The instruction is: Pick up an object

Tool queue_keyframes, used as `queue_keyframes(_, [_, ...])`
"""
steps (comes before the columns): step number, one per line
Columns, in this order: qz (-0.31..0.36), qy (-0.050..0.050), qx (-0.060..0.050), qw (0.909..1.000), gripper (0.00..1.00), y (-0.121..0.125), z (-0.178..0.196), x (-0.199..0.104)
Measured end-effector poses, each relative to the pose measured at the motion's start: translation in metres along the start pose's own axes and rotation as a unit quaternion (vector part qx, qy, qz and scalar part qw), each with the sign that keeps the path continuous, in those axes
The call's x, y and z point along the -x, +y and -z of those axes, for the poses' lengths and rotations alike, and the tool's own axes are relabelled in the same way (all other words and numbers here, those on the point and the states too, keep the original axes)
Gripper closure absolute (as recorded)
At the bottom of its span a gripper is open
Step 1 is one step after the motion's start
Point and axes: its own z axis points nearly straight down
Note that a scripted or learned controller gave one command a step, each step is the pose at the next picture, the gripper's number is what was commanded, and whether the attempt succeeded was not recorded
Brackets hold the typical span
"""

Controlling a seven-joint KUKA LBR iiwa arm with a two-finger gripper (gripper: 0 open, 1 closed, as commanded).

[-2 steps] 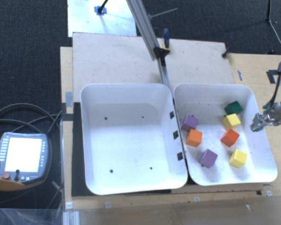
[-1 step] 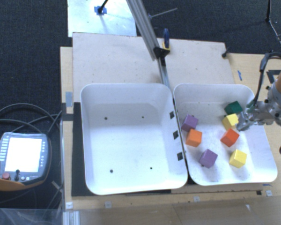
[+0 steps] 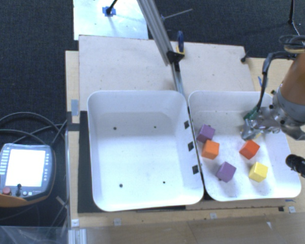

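Note:
Several small blocks lie in the right bin (image 3: 229,103): a purple block (image 3: 206,132), an orange block (image 3: 210,149), a second purple block (image 3: 226,171), a red-orange block (image 3: 249,149) and a yellow block (image 3: 258,172). My gripper (image 3: 248,130) reaches in from the right and hangs low over the right bin. Its tip is just behind and slightly left of the red-orange block. I see no block held in it.
The left bin (image 3: 99,136) stands next to the right one, sharing a middle wall. A slanted metal pole (image 3: 155,22) runs down to the bins' back edge. A control pendant (image 3: 23,174) with cables lies at the far left, off the bench.

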Motion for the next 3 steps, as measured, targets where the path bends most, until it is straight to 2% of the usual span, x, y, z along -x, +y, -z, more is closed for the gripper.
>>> queue_keyframes(2, [0.0,0.001,-0.001,1.0,1.0,0.0,0.005,-0.103])
queue_keyframes(3, [0.0,0.0,-0.002,1.0,1.0,-0.003,-0.017,-0.158])
